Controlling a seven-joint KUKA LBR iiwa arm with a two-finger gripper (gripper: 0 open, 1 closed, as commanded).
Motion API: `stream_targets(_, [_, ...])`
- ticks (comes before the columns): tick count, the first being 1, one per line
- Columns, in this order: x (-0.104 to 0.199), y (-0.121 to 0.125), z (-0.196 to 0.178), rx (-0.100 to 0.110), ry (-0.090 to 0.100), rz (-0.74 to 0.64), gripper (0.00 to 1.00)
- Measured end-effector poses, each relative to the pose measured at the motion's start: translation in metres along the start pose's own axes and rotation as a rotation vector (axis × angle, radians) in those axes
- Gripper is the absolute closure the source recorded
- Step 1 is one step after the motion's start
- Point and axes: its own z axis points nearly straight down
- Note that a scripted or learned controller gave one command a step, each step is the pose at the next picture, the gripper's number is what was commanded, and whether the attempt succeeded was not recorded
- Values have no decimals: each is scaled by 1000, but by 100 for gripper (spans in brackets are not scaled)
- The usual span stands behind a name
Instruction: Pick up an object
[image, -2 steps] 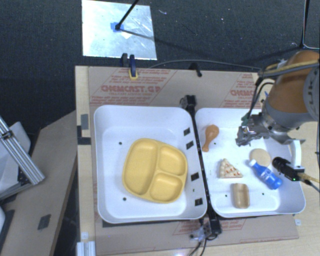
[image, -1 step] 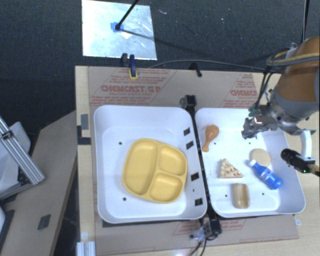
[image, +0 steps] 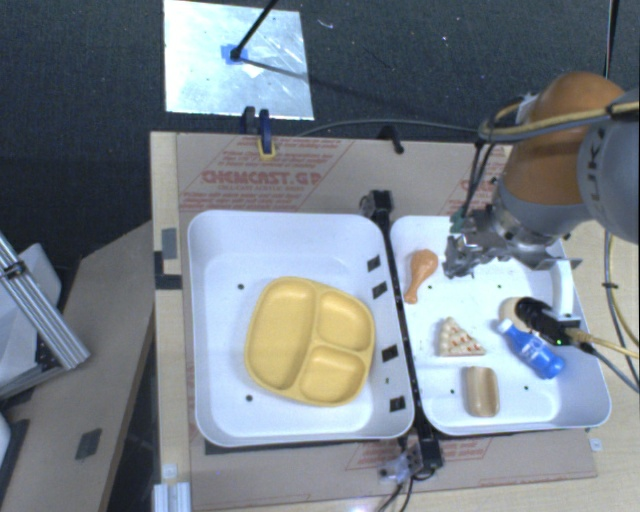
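You are at the approach step: the hand (image: 462, 258) hangs low over the right bin (image: 590, 398), just beside the orange drumstick (image: 421, 270) on the side away from the divider, and nothing visible sits in its grasp. From this slant you cannot tell whether the hand is set wide or narrow, so treat that as unknown before you commit. The drumstick looks like the likeliest target, since it is the nearest thing to the hand. It lies flat on the bin floor with its thin end pointing down towards the near edge. My reading is that the next move calls for a small shift towards the drumstick, a turn to straddle its narrow shank, and then a descent and closing. The rounded head may roll or slip away if it is caught off-centre. The same bin holds three more things. A tan wedge of toy food (image: 458, 339) lies below the drumstick, a brown bun (image: 481, 390) lies further below that, and a blue bottle (image: 532, 350) lies on its side well apart from the drumstick, towards the far rim. Across the divider from the drumstick, the left bin (image: 215, 330) holds a yellow compartment plate (image: 310, 340), whose sections appear bare. Both bins rest on the table (image: 110, 300).
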Motion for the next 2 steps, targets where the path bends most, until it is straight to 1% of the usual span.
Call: stream_targets(2, [118,11,-5,-1,1,-1,100])
